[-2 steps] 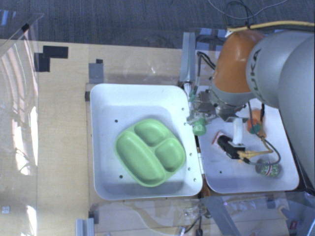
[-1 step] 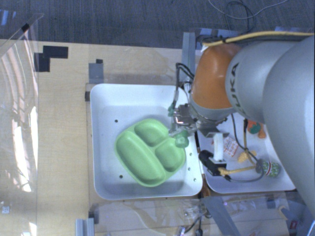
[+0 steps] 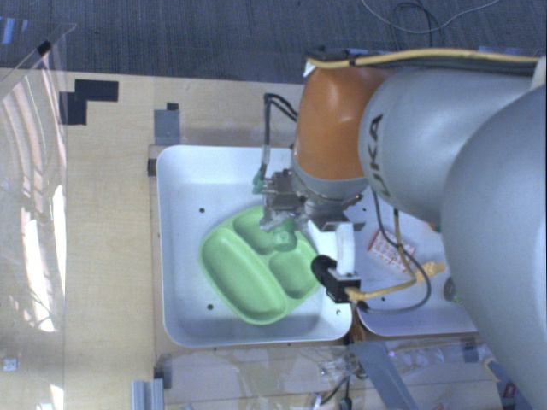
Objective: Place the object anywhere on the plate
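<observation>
A light green divided plate lies in the left white bin, tilted diagonally across its floor. My gripper hangs over the plate's upper right compartment, low and close to its surface. Just below the gripper a slightly darker green patch shows in that compartment; I cannot tell whether it is a separate object or shadow on the plate. The wrist and the orange band hide whatever lies behind the gripper.
The right bin holds a red and white packet, partly under the arm. A yellow cable and a black fitting hang from the wrist over the wall between the bins. The grey arm covers most of the right side.
</observation>
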{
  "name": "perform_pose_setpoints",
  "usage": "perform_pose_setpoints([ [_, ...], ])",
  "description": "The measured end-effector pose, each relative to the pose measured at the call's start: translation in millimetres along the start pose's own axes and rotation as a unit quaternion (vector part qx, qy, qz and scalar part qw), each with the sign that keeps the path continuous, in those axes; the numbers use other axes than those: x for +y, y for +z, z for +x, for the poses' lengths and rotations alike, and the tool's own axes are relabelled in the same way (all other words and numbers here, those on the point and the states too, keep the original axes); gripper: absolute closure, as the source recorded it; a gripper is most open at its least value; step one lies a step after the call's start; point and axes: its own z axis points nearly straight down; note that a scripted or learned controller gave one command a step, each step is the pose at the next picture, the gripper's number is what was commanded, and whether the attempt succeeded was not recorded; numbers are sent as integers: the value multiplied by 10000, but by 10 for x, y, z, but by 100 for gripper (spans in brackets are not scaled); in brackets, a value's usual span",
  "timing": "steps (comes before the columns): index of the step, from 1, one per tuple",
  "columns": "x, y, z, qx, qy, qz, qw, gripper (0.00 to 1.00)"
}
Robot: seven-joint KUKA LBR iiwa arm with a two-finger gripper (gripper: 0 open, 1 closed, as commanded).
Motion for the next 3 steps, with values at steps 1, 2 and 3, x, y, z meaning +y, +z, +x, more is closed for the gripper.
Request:
perform_pose_setpoints([
  [1,0,1,-2,0,2,2,10000,0],
  [2,734,-454,254,-7,315,0,9995,0],
  [3,407,554,805,-5,-295,21,9996,0],
])
